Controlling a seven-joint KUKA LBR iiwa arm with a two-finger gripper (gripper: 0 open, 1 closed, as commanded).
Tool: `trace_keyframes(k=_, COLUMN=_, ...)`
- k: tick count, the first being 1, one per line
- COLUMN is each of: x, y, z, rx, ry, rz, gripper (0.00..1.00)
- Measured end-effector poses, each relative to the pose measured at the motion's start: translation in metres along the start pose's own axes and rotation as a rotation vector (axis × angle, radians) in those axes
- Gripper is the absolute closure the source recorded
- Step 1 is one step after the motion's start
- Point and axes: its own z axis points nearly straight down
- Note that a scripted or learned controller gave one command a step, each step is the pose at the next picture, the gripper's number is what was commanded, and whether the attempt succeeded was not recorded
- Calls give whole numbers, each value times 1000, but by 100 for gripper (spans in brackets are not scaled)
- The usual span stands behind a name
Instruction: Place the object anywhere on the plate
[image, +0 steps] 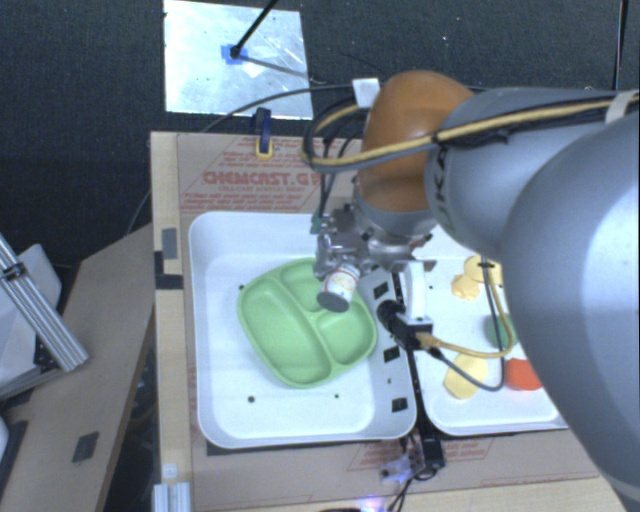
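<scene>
A light green divided plate (300, 335) lies tilted in the left white bin (225, 400). My gripper (340, 272) hangs over the plate's upper right part. It is shut on a small white bottle (338, 288) with a grey end. The bottle sticks out below the fingers, tilted, just above the plate's right compartment. The arm's orange band and grey body cover much of the right bin.
The right bin (500, 420) holds a yellow piece (465, 285) at the back, a pale yellow piece (462, 378) at the front and an orange thing (520, 373) beside it. A brown cardboard sheet (230, 180) lies under both bins.
</scene>
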Motion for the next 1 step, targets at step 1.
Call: trace_keyframes(k=1, x=53, y=-11, z=4, rx=1, ry=1, rz=0, gripper=100)
